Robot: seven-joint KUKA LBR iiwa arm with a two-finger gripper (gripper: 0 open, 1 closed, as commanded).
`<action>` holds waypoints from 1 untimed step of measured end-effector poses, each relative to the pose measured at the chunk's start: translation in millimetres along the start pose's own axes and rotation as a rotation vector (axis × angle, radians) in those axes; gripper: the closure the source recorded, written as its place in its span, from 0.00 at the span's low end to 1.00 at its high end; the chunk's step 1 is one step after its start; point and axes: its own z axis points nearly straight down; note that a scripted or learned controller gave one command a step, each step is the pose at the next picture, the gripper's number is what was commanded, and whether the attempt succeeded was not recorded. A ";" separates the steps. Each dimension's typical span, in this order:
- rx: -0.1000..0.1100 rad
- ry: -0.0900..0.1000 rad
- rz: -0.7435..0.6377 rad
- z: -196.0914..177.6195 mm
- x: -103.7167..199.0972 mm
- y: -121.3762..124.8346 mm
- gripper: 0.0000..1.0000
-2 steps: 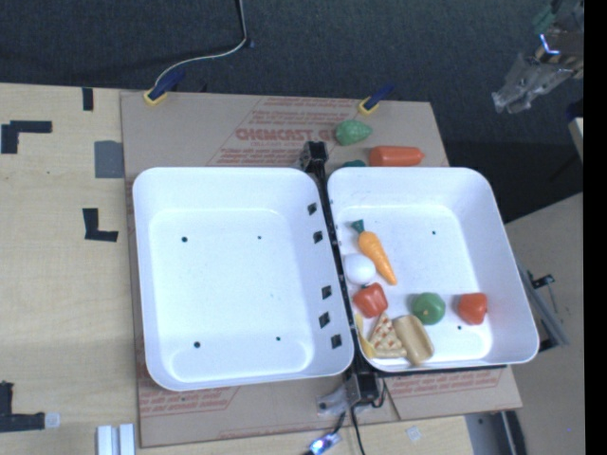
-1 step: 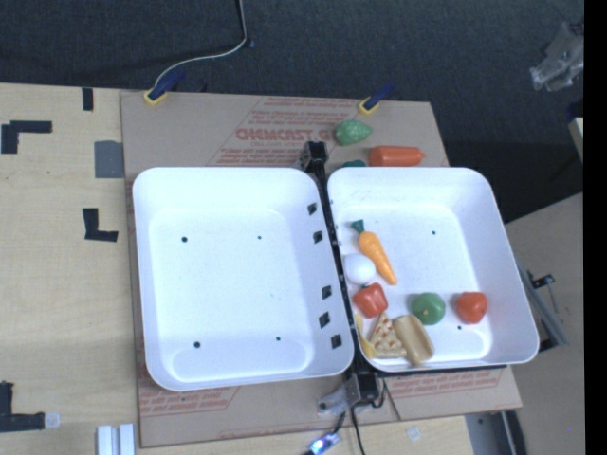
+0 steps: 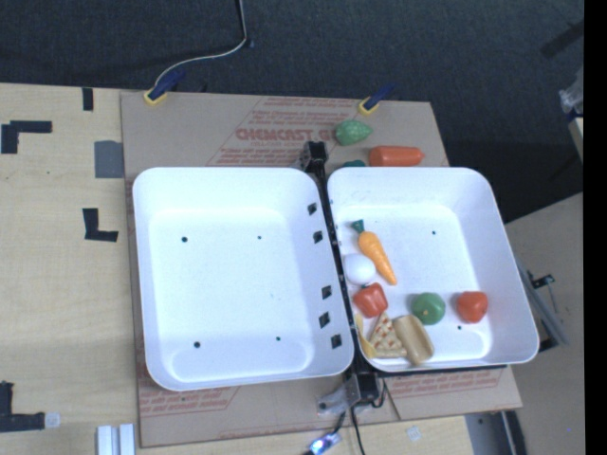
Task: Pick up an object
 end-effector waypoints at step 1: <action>0.001 0.000 0.000 0.6 -24.4 -37.7 1.00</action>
